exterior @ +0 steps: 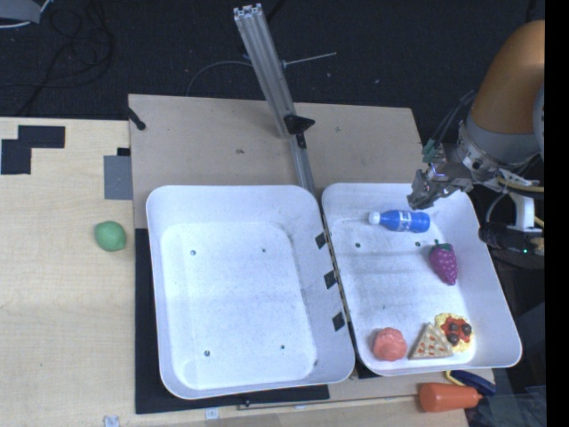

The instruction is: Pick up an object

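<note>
At the bottom right of the frame, an orange carrot toy (447,397) is lying on the bench, outside the bins. Just above it, in the lower corner of the right bin (498,327), a pink ball (388,343) and a toy slice of pizza (442,336) are sitting close together. If one of these is being grabbed, the other may be bumped away. Higher up, near the right wall, a purple bunch of grapes (444,263) is resting alone. It is bumpy and could be slipping out of a weak grip.

Above that, a blue bottle (401,221) with a white cap is lying on its side in the upper part of the right bin. It is round, so it may be rolled away if it is being touched off-center. The gripper (428,189) is hanging just above and to the right of the bottle. Nothing is being held, and it cannot be told how the jaws are standing.

The left bin (169,212) is sitting beside it. At the far left of the frame, a green ball (110,236) is resting on the wood.

No writing or brand can be read on anything.
</note>
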Controlling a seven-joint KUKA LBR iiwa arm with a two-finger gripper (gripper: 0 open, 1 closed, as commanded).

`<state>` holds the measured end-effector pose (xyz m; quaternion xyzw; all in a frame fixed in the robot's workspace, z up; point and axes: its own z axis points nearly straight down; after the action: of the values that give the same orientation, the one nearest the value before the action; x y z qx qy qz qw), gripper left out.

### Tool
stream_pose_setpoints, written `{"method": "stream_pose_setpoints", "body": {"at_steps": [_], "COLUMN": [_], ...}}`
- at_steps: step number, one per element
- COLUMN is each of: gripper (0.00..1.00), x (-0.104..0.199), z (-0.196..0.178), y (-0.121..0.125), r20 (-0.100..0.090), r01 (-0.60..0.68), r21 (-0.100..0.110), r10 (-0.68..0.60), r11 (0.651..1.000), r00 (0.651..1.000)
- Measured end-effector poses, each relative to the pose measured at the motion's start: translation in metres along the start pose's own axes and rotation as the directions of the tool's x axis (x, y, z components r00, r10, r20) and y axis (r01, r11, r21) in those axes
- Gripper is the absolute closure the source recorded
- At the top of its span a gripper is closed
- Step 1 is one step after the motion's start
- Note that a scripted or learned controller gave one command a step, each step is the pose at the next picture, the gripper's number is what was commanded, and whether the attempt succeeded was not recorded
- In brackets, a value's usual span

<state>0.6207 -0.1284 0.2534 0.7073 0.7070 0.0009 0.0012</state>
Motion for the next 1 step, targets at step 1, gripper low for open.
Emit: {"method": "stream_pose_setpoints", "body": {"at_steps": [1], "gripper": [1.0], "x": [0.0482], "z": [0.0129], "y": [-0.0152], "r20": [-0.001], "r01": [0.003], "r21": [0.004], "r10": [-0.003], "r11": [1.0], "r00": [1.0]}}
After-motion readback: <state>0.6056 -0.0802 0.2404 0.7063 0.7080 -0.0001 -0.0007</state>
